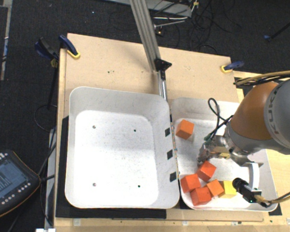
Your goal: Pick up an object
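We see the blocks gathered in the right bin point(268, 165): a red cube point(207, 171) just below the claw point(206, 153), with two more red cubes point(195, 188), an orange one point(215, 187) and a yellow one point(229, 189) clustered at the bin's near edge, and a lone orange cube point(185, 129) well apart toward the divider. The claw hangs low over the red cube, likely lined up to grab it, though we cannot tell how it is set. The left bin point(85, 102) sits beside it on the desk point(115, 59).
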You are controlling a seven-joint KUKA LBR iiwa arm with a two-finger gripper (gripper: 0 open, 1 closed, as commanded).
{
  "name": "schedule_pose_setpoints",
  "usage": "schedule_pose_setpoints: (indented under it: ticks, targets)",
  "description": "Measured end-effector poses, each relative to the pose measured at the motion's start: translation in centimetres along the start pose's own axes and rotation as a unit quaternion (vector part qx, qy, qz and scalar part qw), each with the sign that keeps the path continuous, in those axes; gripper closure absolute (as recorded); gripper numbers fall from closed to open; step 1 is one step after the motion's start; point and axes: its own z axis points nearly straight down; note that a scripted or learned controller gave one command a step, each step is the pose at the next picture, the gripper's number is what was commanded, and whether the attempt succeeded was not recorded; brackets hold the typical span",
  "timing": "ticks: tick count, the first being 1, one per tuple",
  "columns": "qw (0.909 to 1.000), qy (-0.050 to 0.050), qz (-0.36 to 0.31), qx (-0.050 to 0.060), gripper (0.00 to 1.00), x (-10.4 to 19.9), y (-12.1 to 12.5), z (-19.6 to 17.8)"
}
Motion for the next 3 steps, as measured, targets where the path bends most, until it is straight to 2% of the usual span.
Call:
schedule_pose_setpoints:
  ticks: [2, 3]
  targets:
    - [1.0, -0.001, -0.002, -0.003, 1.0, -1.3, -0.5, -11.3]
    - [1.0, -0.001, -0.002, -0.001, 1.0, -1.3, -0.3, -13.3]
